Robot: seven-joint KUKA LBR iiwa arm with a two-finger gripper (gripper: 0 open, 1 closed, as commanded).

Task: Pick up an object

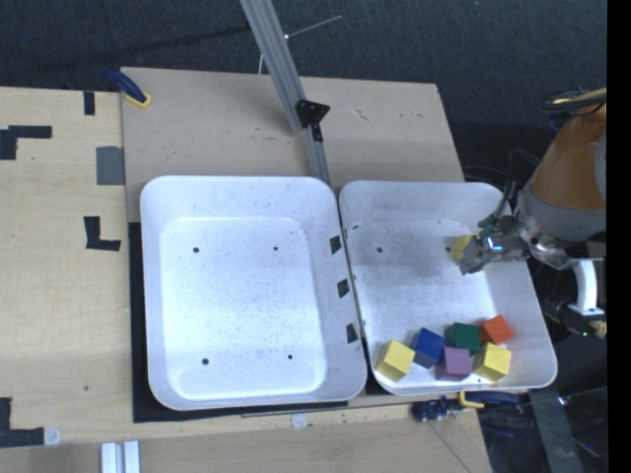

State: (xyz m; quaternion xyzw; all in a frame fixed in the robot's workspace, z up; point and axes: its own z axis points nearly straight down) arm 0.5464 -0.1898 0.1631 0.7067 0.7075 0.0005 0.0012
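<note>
We see the gripper [473,255] low in the right bin [414,215], its jaws beside a yellow block [460,246]; whether they clamp it we cannot tell. Six more blocks [449,350] cluster at that bin's lower edge.

Plywood bench [394,126] on dark carpet-like floor [444,28]; slanted metal pole [276,47]; black tape marks [94,233] at left.

Wooden bench [246,116] under my two white bins; left bin [158,264], right bin [404,215] side by side, rims touching. Grey metal pole [276,47] slants across bench top, black clamp [313,114] on it. Black tape marks [94,233] on bench left. Blue-yellow clip [128,87] at bench corner.
</note>
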